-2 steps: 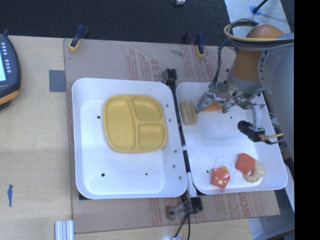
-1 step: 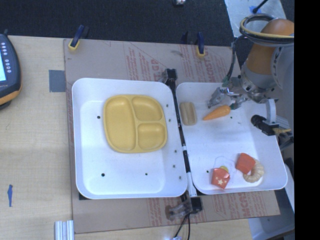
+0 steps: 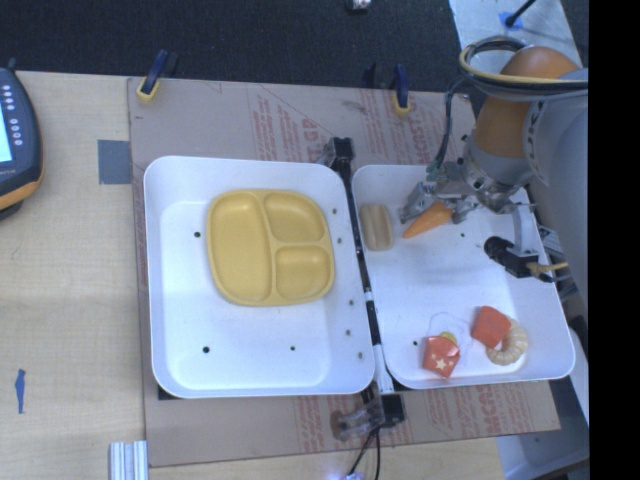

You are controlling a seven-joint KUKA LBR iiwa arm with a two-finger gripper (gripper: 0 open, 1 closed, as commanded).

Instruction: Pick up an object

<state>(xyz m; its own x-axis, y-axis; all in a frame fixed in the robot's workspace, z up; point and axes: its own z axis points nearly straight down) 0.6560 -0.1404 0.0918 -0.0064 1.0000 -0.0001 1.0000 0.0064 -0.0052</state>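
My gripper (image 3: 438, 206) is low over the far part of the right bin (image 3: 400, 373), reaching in from the right. An orange carrot (image 3: 424, 223) lies directly under it, thick end at the gripper and tip pointing down-left. Whether the carrot is gripped is not visible. A tan bread-like piece (image 3: 377, 226) lies just left of the carrot, by the bin's left wall. Near the front of the same bin sit a red block with a star (image 3: 441, 356), a red-orange piece (image 3: 490, 325) and a pale ring-shaped item (image 3: 510, 346).
The left bin (image 3: 165, 268) holds a yellow divided plate (image 3: 270, 245). A handheld pendant (image 3: 15, 138) lies at the bench's left edge. Clamps (image 3: 152, 76) hold the cardboard sheet at the back. A ridge (image 3: 362, 278) separates the two bins.
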